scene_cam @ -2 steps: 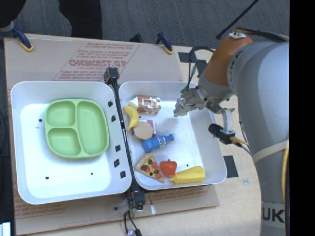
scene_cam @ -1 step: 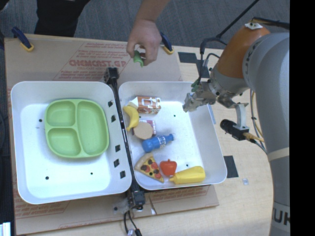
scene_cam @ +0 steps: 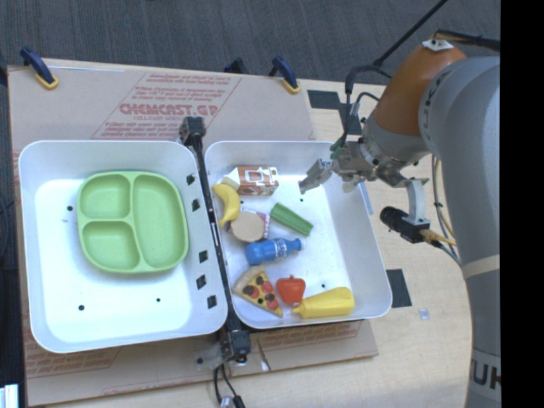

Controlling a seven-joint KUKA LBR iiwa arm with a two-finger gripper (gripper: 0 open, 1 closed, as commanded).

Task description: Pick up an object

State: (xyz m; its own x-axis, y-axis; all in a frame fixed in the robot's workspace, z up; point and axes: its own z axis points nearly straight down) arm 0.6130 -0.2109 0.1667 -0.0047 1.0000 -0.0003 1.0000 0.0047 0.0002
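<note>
Nearest the lens, we are looking at the yellow bottle (scene_cam: 325, 303) lying along the front wall of the right bin (scene_cam: 367, 253), just beside a red pepper (scene_cam: 291, 289) and a pizza slice (scene_cam: 258, 291). Behind them we are seeing a blue bottle (scene_cam: 273, 250), a round bun (scene_cam: 248, 226), a banana (scene_cam: 226, 201), a green block (scene_cam: 291, 219) and a small carton (scene_cam: 257, 179). The gripper (scene_cam: 313, 181) is hanging above the bin's rear, its fingers standing apart and holding nothing. A green divided plate (scene_cam: 133, 221) is sitting in the left bin (scene_cam: 51, 313).
</note>
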